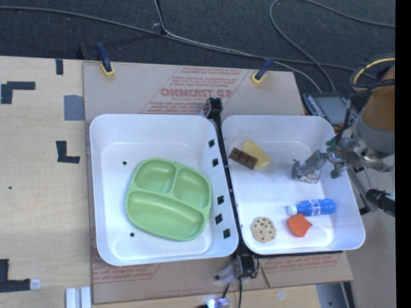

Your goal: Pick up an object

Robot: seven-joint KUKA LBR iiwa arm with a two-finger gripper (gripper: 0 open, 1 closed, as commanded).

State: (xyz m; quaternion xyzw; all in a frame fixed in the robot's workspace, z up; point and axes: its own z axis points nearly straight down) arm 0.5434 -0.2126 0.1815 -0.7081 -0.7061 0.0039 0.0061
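In the right-hand bin (pixel 340 239), near its right wall, you see the gripper (pixel 307 170) low over the bare floor, its fingers standing a little apart with nothing between them. The arm (pixel 379 117), grey with an orange band, enters from the right.

Four candidates lie in this bin. The blue bottle (pixel 313 206) lies on its side just in front of the gripper, with the orange block (pixel 298 224) touching or just beside it. The cookie (pixel 262 229) sits near the front left corner. The yellow wedge (pixel 256 153) and the brown bar (pixel 243 158), touching one another, lie toward the back left.

Judged from its look, the bottle is light, rigid and smooth; lying down, it is apt to roll, so you would close across its barrel, fingers square to its long axis. The orange block appears light and stiff, with flat faces that should grip well, though the bottle crowds one side. The cookie is flat and low, hard to get fingers under.

In the left bin (pixel 103 133) rests a green divided plate (pixel 169 199), broad and shallow; only its rim offers a hold.
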